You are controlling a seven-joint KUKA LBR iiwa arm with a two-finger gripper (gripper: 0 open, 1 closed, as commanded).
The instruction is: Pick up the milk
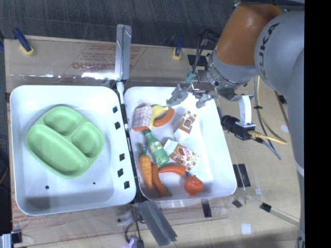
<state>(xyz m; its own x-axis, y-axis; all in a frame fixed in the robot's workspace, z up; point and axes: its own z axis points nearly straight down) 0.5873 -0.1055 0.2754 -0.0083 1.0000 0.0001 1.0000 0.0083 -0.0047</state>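
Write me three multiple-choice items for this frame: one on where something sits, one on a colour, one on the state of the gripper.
1. Where does the green divided plate lie?
A. In the left bin
B. In the right bin
C. On the bench outside both bins

2. What colour is the bottle in the right bin?
A. Blue
B. Green
C. Black

3. What is the state of the gripper?
A. Shut on the bottle
B. Shut on a carton
C. Open, holding nothing

Answers:
1. A: the plate rests alone on the floor of the left bin.
2. B: the bottle is green, lying among the carrots and cartons.
3. C: the fingers are spread above the far end of the right bin, with nothing between them.
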